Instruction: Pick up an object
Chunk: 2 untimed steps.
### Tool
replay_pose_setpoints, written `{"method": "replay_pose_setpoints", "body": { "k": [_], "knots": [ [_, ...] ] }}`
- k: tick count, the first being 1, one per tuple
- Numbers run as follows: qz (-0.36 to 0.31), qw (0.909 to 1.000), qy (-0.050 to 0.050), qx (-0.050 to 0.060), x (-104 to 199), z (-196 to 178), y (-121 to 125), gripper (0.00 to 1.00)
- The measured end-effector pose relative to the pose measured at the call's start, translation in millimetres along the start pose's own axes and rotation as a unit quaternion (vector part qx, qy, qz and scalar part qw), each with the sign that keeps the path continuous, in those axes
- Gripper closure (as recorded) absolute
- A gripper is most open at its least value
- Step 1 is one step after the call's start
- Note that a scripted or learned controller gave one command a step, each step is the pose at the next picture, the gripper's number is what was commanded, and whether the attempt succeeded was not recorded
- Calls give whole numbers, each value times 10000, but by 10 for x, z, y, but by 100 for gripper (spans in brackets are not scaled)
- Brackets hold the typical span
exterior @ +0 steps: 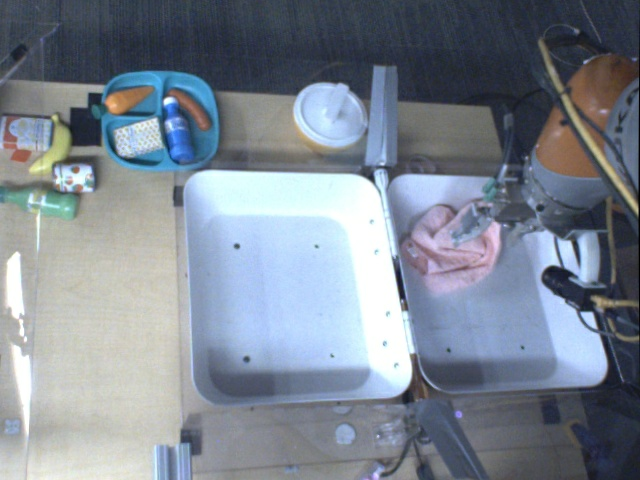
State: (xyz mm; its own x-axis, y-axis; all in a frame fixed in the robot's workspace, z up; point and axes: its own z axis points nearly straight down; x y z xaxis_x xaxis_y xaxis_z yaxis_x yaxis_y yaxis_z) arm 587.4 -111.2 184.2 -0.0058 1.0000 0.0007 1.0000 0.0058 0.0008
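Where arm enters from frame right, gripper (pixel 470 226) sits over pink cloth (pixel 452 250) in upper left of right bin (pixel 520 353); fingers slightly parted, tips down against crumpled fabric, grasp of cloth not discernible. Left bin (pixel 290 288) at frame centre. Blue divided tray (pixel 160 118) with toy food at upper left; white lidded cup (pixel 331 115) at top centre.
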Motion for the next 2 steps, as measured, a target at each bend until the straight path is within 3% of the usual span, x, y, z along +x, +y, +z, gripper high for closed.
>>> {"method": "replay_pose_setpoints", "body": {
  "k": [1,2],
  "knots": [
    [-731,9973,-14,-56,67,838,287,0],
    [-1382,9904,-16,28,200,916,819,0]
  ]
}}
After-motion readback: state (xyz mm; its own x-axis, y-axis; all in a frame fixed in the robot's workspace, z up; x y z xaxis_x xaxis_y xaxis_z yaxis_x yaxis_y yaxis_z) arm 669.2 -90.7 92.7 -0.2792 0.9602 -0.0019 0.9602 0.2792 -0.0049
